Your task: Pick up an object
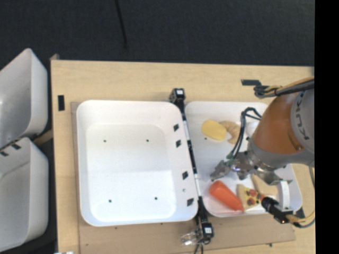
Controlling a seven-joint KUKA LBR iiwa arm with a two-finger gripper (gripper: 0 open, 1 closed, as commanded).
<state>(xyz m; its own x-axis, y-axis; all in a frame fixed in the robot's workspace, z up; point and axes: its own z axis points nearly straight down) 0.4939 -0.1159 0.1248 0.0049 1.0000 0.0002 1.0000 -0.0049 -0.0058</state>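
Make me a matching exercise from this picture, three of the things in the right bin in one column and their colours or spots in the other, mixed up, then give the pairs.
Things:
1. carrot-shaped toy
2. oval toy
3. pizza-slice toy

Descriptions:
A. yellow, toward the bin's far end
B. pale wedge with red spots, near edge
C. orange-red, beside the divider between the bins

Pairs: 1-C, 2-A, 3-B

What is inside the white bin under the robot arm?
In the right bin lie a yellow lemon-like toy, a tan piece, an orange carrot and a pizza slice. The arm covers the rest.
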